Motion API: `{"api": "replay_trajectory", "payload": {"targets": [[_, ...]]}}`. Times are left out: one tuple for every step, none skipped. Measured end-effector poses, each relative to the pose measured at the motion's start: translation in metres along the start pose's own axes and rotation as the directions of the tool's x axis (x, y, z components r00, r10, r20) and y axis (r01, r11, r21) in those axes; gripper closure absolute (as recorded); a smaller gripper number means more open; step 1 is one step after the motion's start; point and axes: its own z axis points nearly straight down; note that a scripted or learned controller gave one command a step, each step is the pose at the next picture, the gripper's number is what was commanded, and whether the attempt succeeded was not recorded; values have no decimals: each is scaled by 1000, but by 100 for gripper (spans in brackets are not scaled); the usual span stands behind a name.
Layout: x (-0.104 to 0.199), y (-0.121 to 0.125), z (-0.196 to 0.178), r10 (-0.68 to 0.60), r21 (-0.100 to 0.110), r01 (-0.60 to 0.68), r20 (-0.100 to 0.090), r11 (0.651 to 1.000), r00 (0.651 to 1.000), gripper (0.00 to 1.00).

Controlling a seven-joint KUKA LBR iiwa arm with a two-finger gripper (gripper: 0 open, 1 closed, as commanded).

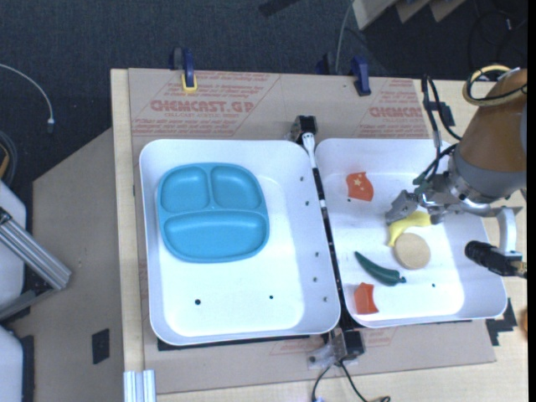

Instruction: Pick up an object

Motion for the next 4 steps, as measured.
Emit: {"api": "replay_trajectory", "payload": {"targets": [[1,-1,54,0,0,0,0,1000,1000,0],[0,1,40,0,-8,0,3,1000,1000,100],[-1,2,-3,-1,-12,1,4,1000,1000,100],[1,-5,-63,-1,-14,1,4,1000,1000,100]]}}
